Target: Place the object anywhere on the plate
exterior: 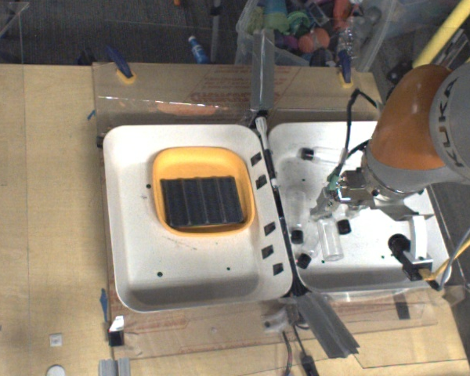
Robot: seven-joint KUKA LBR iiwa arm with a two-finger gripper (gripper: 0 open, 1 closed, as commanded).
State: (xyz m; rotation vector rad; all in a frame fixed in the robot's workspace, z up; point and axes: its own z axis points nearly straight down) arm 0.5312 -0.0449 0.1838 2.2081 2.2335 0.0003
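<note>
Object [330, 243], at a best guess the pale see-through piece: lying in the right bin toward its front edge, near the wall shared with the left bin, well apart from the plate. Starting from the left: left bin [133, 272], with the yellow plate [166, 167] set toward its back edge, about midway between its side walls. Carrying a dark ribbed slab [202, 202] over most of its middle, with bare yellow rim showing all round. Next, the shared wall [268, 202], lined with small black tabs, standing between plate and object. Then the right bin [360, 269], dotted with small black pieces [343, 227], one of them just beside the object. Just behind the object, gripper [334, 198], low over the bin floor; open or closed, cannot tell, with wrist and cabling blocking the sight of it. Nothing visibly held. Furthest right, the arm [411, 124], its orange band above the bin's right half. Judged to be the pick step: object down on the bin floor, not yet lifted, no carry begun. Next move likely calls for a clean descent centred on the see-through piece and a firm close. After that, a lift high enough to clear the shared wall, a carry leftward, and a release over the plate, on the slab or on bare rim.
</note>
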